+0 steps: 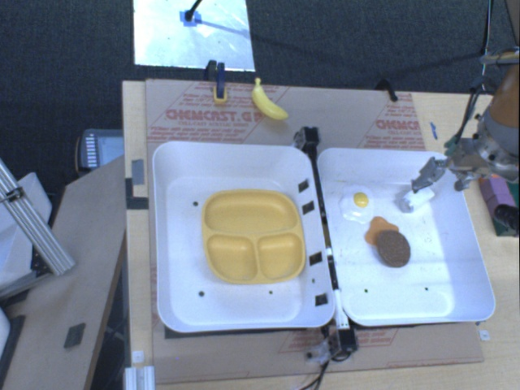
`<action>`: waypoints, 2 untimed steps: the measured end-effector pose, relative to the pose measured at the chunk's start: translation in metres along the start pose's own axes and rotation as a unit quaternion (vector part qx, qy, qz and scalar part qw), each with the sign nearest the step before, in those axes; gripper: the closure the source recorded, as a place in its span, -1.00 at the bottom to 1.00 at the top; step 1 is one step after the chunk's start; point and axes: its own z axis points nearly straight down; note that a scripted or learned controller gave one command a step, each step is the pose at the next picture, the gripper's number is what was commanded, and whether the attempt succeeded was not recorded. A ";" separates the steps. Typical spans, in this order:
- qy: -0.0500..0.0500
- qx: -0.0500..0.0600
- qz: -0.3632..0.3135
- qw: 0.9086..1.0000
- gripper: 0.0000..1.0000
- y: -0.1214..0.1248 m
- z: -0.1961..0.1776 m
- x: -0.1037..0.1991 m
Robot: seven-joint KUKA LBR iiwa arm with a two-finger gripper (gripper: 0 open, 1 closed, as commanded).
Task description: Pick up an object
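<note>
1. A robotics lab or test cell: two white bins (244, 159) sit side by side on a bench sheet printed "CHEMCAST" (203, 114).
2. At 9 o'clock stands an aluminium extrusion frame (32, 226).
3. At 12 o'clock lies a reflective metal plate (191, 23) on dark carpet (366, 23).

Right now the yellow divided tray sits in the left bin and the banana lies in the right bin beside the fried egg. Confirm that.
One thing is off. The banana lies outside both bins, on the board behind the left bin, as the camera view shows. The yellow divided tray does sit in the left bin, and the fried egg is in the right bin.
</note>
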 end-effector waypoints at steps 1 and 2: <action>-0.001 -0.006 -0.001 1.000 -1.00 0.003 -0.007 0.000; -0.001 -0.004 0.000 1.000 -1.00 0.000 0.054 -0.004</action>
